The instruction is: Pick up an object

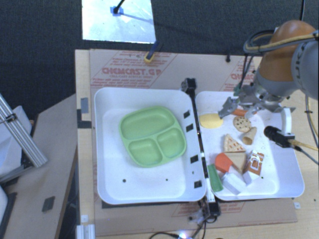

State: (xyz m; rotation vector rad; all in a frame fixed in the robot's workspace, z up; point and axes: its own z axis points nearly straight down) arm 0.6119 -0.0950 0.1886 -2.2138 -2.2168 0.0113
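Two white bins (144,97) on cardboard (129,68)

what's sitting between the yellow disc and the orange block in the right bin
In the camera view, a tan triangular wedge piece lies between the yellow disc and the orange block, a little right of the line joining them; otherwise it is bare white bin floor.

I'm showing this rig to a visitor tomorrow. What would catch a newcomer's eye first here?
Probably the green divided tray, lying alone in the left bin. Next, the grey arm's orange band at upper right, with its gripper over the right bin. That bin holds a jumble of toy food, such as a yellow disc and an orange block.
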